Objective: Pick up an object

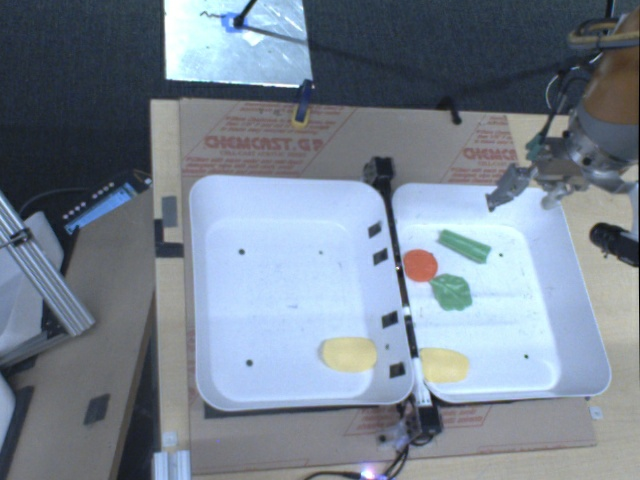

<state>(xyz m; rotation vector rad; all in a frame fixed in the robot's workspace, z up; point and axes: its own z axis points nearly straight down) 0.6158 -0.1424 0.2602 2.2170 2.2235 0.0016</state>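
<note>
Spanning the middle of the frame, a brown bench (260, 133) is seen from above, bearing two shallow white bins side by side. The left bin (290, 288) is occupied by one yellow object (348, 354) near its lower right corner. The right bin (545, 348) is occupied by four objects: a green oblong piece (464, 245) in its upper middle, an orange round piece (420, 264) just beside the dividing edge, a darker green lumpy piece (452, 292) just below these, and a second yellow object (443, 365) near its lower left corner. The grey arm (605, 108) is seen entering at the upper right of the frame. The gripper (527, 193) is held above the upper rim of the right bin, with its two fingers spread apart and nothing between them. It is well apart from all the objects. A shiny metal sheet (235, 28) is laid at the upper left.
</note>
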